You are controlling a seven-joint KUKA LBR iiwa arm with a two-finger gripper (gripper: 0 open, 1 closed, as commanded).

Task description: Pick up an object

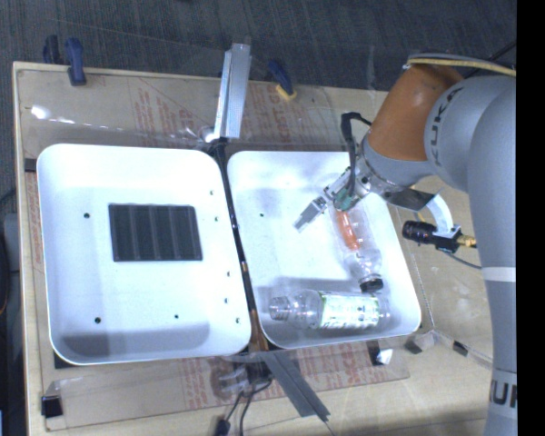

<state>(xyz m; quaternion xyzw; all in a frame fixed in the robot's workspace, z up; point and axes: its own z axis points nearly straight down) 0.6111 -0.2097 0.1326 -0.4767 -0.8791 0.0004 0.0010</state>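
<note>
Bottle (354, 241) lies near-vertical, cap downward.

The grey arm (477, 153) comes in from the right side of the camera view, its orange band (409, 112) sitting just above the wrist. The wrist bends down and to the left, ending in the gripper (320, 207). Its fingers (307, 217) slant down and leftward, and they look slightly apart, though the view is too small to be sure.
</note>
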